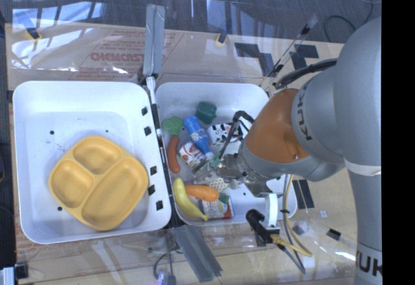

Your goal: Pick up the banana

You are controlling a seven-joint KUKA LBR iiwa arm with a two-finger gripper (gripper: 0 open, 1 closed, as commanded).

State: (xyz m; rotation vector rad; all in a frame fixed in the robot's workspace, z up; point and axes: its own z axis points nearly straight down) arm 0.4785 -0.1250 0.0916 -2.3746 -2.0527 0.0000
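Observation:
The yellow banana (183, 201) lies curved along the near left corner of the right bin (194, 91), partly under an orange carrot (203, 192). My gripper (219, 170) reaches down into the right bin from the right, just above and right of the carrot, among the toys. The arm's grey and orange wrist (279, 138) covers the bin's right half and hides the fingers.
The right bin also holds a blue bottle (195, 133), a green cup (206, 111), a green piece (172, 125), a red-orange sausage (173, 155), a small can (190, 155) and a black-and-white toy (222, 131). A yellow divided plate (97, 181) sits in the left bin (39, 102).

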